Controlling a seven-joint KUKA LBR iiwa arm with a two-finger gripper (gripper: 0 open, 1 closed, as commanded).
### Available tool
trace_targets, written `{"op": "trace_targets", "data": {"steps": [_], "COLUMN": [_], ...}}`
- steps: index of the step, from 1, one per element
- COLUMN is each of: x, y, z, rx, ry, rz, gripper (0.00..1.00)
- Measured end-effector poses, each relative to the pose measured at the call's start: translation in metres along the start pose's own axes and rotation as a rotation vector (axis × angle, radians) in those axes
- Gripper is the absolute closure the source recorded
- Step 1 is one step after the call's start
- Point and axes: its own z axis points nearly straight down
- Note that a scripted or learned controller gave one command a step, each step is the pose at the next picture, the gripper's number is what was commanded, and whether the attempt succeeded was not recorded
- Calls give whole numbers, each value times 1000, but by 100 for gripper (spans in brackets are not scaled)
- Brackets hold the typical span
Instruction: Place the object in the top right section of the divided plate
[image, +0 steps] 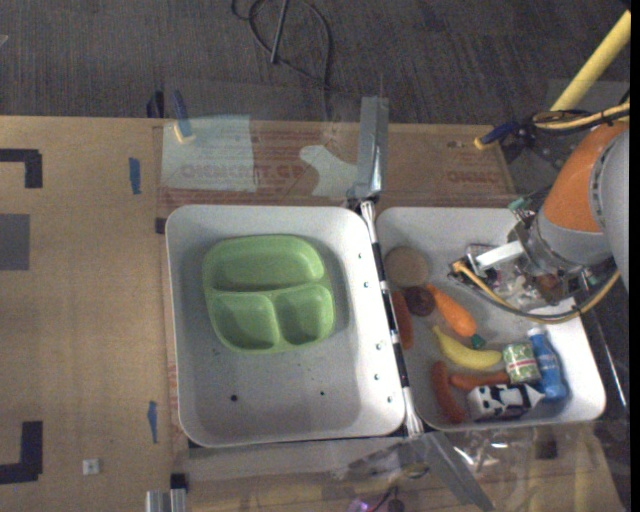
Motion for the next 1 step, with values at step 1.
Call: {"op": "trace_targets", "data": {"steps": [1], "x": [67], "y": [-49], "z": [17], "rx": [-4], "ry": [5], "rz": [-72], "gripper": [100]}}
